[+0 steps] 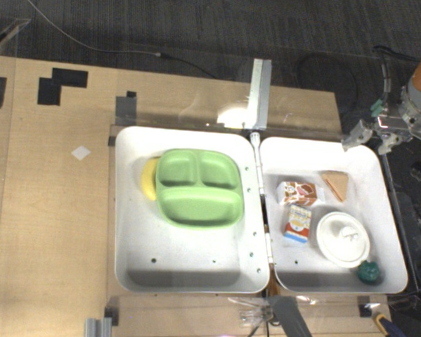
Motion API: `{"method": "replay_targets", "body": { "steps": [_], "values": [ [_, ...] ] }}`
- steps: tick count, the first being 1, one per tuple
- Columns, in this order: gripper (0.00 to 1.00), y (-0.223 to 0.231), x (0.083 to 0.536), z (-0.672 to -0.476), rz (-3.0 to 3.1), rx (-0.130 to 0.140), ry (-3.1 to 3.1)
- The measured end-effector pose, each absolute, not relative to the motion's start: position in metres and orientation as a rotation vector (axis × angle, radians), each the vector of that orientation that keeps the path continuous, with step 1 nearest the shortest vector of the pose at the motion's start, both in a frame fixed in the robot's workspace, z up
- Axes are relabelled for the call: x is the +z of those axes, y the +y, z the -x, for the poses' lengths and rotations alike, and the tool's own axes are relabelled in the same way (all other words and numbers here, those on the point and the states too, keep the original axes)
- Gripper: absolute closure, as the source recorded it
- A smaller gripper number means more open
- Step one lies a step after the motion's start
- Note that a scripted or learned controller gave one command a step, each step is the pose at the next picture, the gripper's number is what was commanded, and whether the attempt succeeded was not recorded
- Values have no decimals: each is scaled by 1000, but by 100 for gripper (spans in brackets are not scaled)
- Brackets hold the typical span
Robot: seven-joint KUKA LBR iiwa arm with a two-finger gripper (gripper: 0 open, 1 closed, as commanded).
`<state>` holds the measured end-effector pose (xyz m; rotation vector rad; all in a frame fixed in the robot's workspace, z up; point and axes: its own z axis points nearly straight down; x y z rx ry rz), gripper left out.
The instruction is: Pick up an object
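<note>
Evidently nothing lifted yet: tan wedge (335,185), brown packet (298,193), small carton (298,224), white round lid (342,238) and dark green ball (369,272) lying loose in right bin (391,209). Gripper (381,131) poised just past that bin's far corner, nothing visibly held; open or closed, impossible to tell. Descent, grasp and lift all left to do.
</note>
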<state>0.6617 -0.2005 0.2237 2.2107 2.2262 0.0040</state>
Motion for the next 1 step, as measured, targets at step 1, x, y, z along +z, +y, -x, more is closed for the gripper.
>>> {"method": "replay_targets", "body": {
  "steps": [1],
  "values": [
    [0, -196, 151, -634, -2232, 3, 2205]
  ]
}}
